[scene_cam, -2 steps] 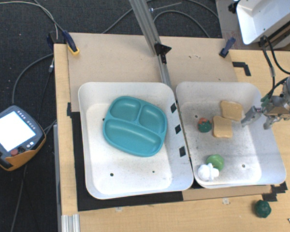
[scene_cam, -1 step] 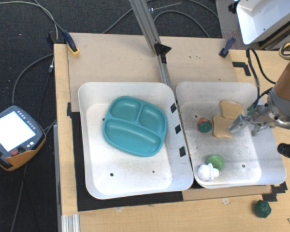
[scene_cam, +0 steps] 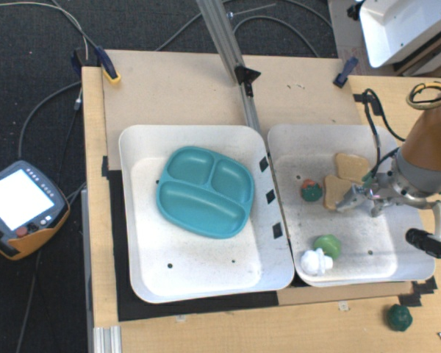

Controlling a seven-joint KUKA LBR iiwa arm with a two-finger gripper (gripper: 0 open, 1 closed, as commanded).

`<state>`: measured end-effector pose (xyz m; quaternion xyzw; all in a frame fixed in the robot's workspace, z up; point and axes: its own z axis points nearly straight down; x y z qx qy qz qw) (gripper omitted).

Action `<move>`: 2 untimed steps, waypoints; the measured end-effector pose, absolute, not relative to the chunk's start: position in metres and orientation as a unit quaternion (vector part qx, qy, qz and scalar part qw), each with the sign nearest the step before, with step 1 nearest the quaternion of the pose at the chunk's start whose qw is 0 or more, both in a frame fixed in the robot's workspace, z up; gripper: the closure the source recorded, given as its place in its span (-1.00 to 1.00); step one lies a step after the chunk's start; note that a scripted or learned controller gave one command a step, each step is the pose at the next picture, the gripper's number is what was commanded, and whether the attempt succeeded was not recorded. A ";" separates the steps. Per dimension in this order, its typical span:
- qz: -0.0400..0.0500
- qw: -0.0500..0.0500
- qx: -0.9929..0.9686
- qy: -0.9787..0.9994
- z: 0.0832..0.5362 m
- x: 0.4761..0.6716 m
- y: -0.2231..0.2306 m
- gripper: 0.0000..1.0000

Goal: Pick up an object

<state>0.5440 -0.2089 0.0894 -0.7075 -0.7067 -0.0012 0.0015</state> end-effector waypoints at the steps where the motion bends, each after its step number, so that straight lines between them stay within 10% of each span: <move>1: -0.003 -0.003 -0.707 -0.707 0.092 0.548 -0.210 -1.00; 2: -0.005 -0.005 -0.707 -0.708 0.104 0.550 -0.209 1.00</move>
